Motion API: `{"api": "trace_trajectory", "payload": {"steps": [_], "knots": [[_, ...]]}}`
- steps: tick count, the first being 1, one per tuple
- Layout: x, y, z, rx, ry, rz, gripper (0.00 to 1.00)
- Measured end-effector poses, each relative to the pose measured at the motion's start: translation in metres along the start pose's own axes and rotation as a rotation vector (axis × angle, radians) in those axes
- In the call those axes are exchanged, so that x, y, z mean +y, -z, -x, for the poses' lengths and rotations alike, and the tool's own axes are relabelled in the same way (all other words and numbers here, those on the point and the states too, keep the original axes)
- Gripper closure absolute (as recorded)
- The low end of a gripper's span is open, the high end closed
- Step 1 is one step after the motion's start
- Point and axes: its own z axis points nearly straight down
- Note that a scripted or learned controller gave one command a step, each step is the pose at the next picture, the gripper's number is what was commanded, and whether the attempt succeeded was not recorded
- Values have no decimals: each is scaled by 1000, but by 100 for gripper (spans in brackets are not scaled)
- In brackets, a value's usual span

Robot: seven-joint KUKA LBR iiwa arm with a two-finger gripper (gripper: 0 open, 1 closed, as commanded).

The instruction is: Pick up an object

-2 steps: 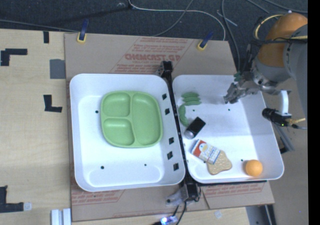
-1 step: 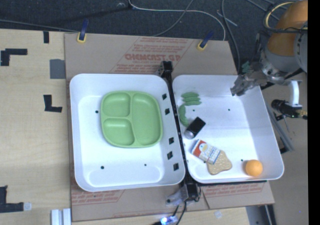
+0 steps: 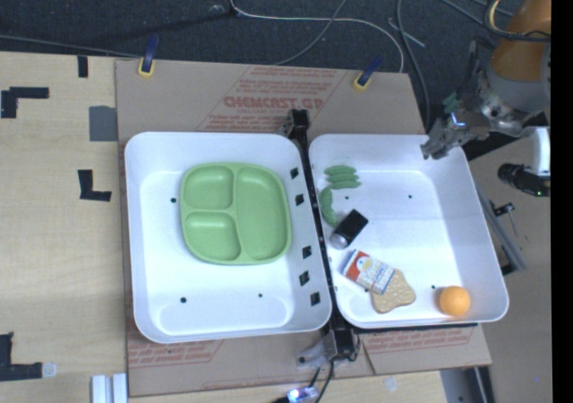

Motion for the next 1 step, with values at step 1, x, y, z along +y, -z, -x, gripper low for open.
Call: {"api": "trace_trajectory", "payload": {"steps": [1], "knots": [[1,52,0,-1,0,2,100]]}}
